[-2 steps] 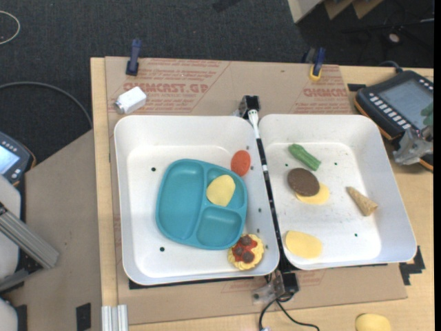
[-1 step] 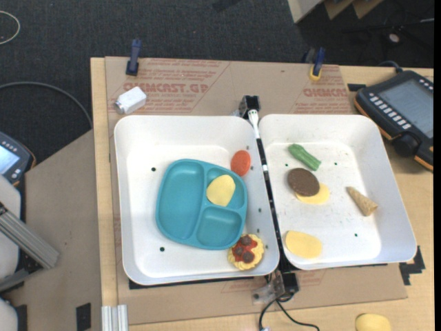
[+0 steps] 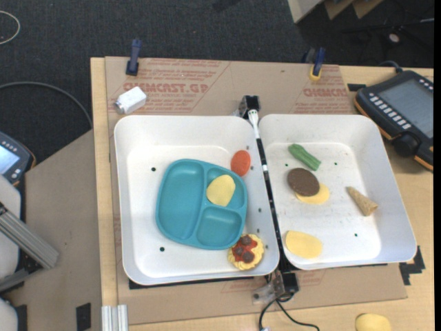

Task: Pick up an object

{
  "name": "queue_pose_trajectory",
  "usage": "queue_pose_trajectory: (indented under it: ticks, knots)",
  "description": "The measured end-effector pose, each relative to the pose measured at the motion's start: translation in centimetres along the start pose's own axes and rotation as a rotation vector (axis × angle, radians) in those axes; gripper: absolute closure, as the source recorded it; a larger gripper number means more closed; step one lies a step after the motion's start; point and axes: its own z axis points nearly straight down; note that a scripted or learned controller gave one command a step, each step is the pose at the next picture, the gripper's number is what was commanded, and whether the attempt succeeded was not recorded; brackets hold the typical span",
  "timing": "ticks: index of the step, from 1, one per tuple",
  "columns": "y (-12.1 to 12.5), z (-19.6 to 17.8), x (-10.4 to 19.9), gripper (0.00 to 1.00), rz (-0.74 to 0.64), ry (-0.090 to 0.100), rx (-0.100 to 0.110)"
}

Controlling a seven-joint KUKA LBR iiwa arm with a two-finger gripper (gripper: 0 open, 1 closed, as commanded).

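The left bin (image 3: 138,157) holds a teal divided plate (image 3: 186,209) with a yellow oval piece (image 3: 221,189) lying in its upper right compartment. An orange-red round piece (image 3: 240,162) sits beside the plate near the divider. A small pizza-like piece with red topping (image 3: 246,251) lies at the plate's lower right corner. The right bin (image 3: 358,133) holds a green pod (image 3: 304,156), a brown disc on a yellow piece (image 3: 303,183), a tan cone (image 3: 362,201) and a yellow flat piece (image 3: 303,244).
A black pendant with buttons (image 3: 400,112) lies on the bench at the right. A white block (image 3: 131,100) rests on the cardboard behind the left bin. Blue clamps (image 3: 133,49) (image 3: 317,62) hold the board's far edge. A yellow object (image 3: 372,321) peeks in at the bottom right.
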Motion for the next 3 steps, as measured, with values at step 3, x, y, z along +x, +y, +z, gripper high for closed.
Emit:
queue_pose_trajectory:
  ticks: [3]
  knots:
    - [8.3,-2.1,8.6,1.0,-0.014,-0.006,-0.03]
